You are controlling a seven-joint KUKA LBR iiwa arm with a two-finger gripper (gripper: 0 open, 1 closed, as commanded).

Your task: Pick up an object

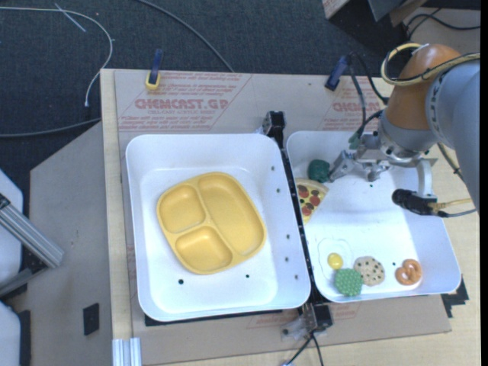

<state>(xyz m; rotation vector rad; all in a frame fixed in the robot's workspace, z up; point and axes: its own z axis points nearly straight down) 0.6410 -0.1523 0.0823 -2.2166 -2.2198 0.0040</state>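
Observation:
My gripper [354, 171] hangs over the back left part of the right bin [438, 235], below the grey wrist and orange band. Its fingers stand apart, open, with only white bin floor showing between them. A dark green toy [317, 170] lies just left of the left fingertip [335, 169], close to it or touching. A pizza slice [309, 197] lies below that, against the bin's left wall. Along the front of the bin sit a fried egg [334, 260], a green broccoli [348, 282], a cookie [369, 270] and an orange pretzel [409, 273].
The left bin [145, 204] holds a yellow divided plate [210, 221]. A black plug with a cable [413, 200] hangs off the arm over the right bin. Black clamps [274, 122] sit between the bins at the back.

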